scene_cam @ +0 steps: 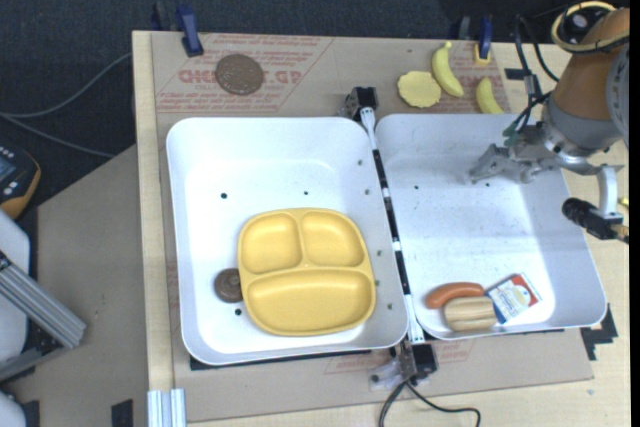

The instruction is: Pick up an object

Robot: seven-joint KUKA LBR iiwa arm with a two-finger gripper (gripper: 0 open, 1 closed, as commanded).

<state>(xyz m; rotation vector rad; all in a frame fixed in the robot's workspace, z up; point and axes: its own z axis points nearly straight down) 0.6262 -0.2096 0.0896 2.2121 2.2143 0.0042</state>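
Gripper (497, 164) looks open, holding nothing; steer it toward the hot dog (462, 306) lying well below-left, then close.

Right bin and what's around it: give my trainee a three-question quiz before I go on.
1. True or false: the yellow divided tray lies in the right bin.
2. Multiple choice: where in the right bin do the hot dog and the small carton lie? A) far-left corner B) near edge C) dead centre
3. Fill in: two bananas lie on the bench, beyond the ____ bin.

Key
1. False: it lies in the left bin.
2. B
3. right
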